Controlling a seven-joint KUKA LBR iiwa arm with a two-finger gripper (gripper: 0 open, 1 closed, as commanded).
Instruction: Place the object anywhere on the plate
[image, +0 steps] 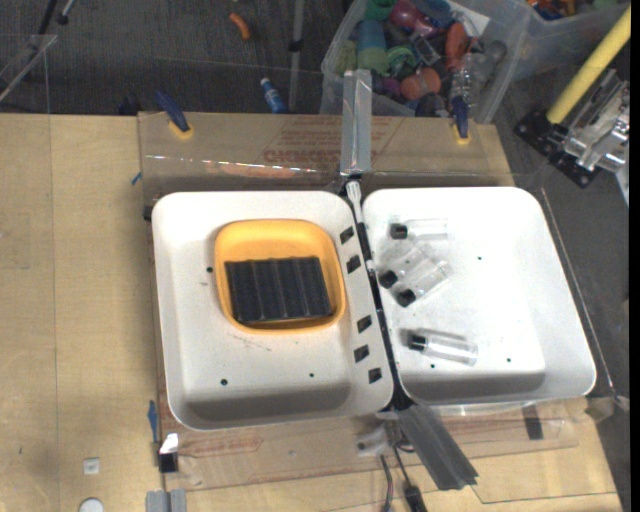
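Observation:
An orange plate (232, 246) lies in the left bin (183, 330). A black ribbed block (278, 288) rests flat on the plate and covers most of its middle. Several clear vials with black caps lie in the right bin (525, 290): one (418, 230) near the back, two close together (417, 277) by the divider, and one (441, 346) toward the front. My gripper (597, 138) is at the view's upper right, off the bench and well clear of both bins, with nothing visibly in it.
A grey divider with black clips (360, 300) runs between the bins. A clear tub of coloured items (420, 45) stands behind the bench. Blue clamps (176, 118) hold the back edge. Bare bin floor surrounds the plate.

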